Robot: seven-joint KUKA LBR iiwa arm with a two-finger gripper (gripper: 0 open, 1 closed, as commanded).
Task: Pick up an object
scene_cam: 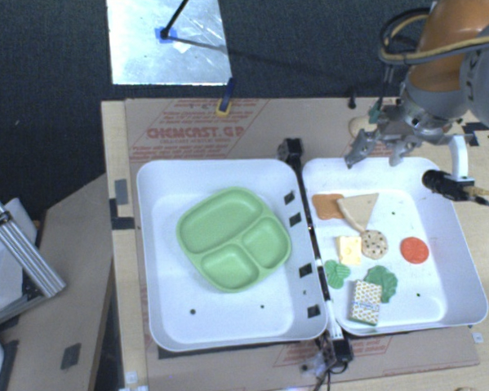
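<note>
2 bins [219,171], 1 plate [233,237], 7 toy foods [362,225]

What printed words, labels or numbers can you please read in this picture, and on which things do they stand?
"CHEMCAST GP": red print on the brown protective sheet behind the left bin, roughly legible.
Red print along the sheet's front edge: too blurred to read.
Patterned packet in the right bin: print too small to read.
</note>
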